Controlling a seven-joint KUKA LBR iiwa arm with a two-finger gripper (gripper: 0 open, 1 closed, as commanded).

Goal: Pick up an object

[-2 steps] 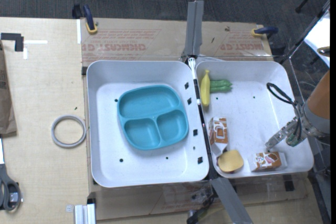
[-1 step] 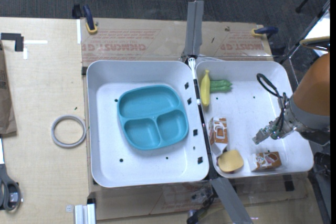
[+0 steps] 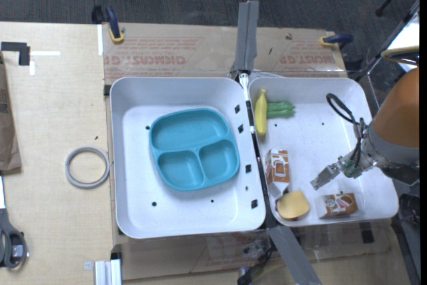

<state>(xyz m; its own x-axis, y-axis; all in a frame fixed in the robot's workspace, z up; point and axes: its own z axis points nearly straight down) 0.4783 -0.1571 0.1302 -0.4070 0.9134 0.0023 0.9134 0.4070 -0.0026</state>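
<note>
Nearest the camera, along the front wall of the right bin, lay three small things in a rough row: a round tan cookie-like piece at the left corner, a small brown and white snack packet to its right, and just behind the cookie an upright orange and white carton against the divider. The gripper hung low inside this bin, reaching in from the right on the grey arm with its orange band above. Its fingers pointed left and slightly toward the front; whether they were spread or closed could not be told at this size, and nothing was visibly between them. The snack packet sat closest, just in front of and a little right of the fingertips, apart from them, its long side running left to right along the front wall. The carton lay farther left, with bare bin floor between it and the gripper, its long axis running front to back. A yellow banana and a green vegetable-like toy rested together at the far left corner, well apart from the gripper. A black cable loop lay behind the gripper. The left bin held a blue three-compartment tray, well away from the arm. By judgement, the packet offered the shortest reach: a small shift toward the front wall, fingers closing across its short side.
</note>
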